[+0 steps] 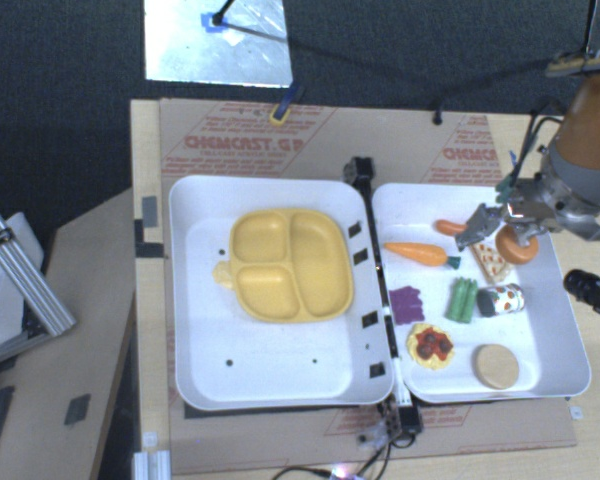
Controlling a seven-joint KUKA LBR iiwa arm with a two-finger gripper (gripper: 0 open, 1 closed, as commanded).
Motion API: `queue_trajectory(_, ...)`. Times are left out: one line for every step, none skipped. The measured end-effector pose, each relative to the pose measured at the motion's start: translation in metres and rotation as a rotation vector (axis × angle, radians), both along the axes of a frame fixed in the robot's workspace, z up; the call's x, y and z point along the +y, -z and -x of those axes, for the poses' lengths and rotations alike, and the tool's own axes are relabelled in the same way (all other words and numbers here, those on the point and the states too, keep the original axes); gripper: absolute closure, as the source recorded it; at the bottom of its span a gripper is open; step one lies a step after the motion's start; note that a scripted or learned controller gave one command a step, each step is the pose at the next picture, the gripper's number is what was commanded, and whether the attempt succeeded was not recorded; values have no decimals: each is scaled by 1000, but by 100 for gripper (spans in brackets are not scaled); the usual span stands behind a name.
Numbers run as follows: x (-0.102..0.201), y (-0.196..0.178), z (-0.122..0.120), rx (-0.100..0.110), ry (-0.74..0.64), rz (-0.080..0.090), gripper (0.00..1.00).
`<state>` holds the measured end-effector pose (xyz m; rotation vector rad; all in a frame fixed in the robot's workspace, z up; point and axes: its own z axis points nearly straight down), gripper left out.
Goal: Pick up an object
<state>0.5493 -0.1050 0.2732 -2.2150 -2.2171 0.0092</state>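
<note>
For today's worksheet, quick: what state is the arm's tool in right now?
Tool: above the right bin, near the orange round piece; open or closed cannot be told, and nothing is visibly held.

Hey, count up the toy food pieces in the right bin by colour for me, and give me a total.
Orange: 3, the long plastic carrot, a small sausage-shaped piece, a round piece
Purple: 1
Green: 1
Tan round cookie: 1
Mixed colours: 3
Total: 9
</note>
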Motion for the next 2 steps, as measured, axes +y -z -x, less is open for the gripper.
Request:
queue_trajectory(0,-5,-2,-11,-2,1,0)
queue_trajectory(5,38,-6,-7,-1,0,0)
